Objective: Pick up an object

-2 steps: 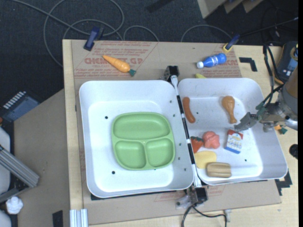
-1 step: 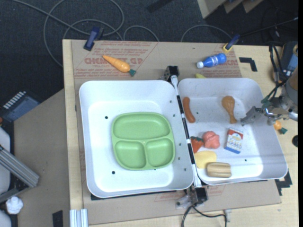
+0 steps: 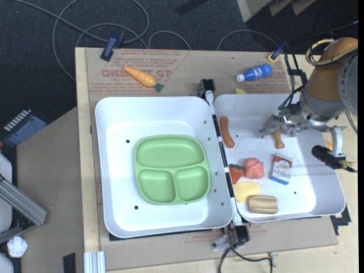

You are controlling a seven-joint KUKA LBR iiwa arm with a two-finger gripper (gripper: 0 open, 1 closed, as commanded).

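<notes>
My gripper (image 3: 280,125) hangs over the back of the right bin (image 3: 327,203), its grey fingers (image 3: 266,129) spread open. A small orange-brown stick-shaped piece (image 3: 278,139) lies on the bin floor right beneath it, between the fingers and not gripped. Elsewhere in this bin lie a reddish sausage (image 3: 226,132), a pink-red lump (image 3: 253,168), an orange wedge (image 3: 235,174), a yellow piece (image 3: 245,191), a tan bread roll (image 3: 262,204) and a small red and white box (image 3: 280,169).
The left bin (image 3: 114,152) holds a green divided plate (image 3: 170,168). On the bench behind the bins lie a toy carrot (image 3: 142,75), a blue bottle (image 3: 255,73) and a blue clip (image 3: 111,45). A black clamp (image 3: 207,87) sits where the bins meet.
</notes>
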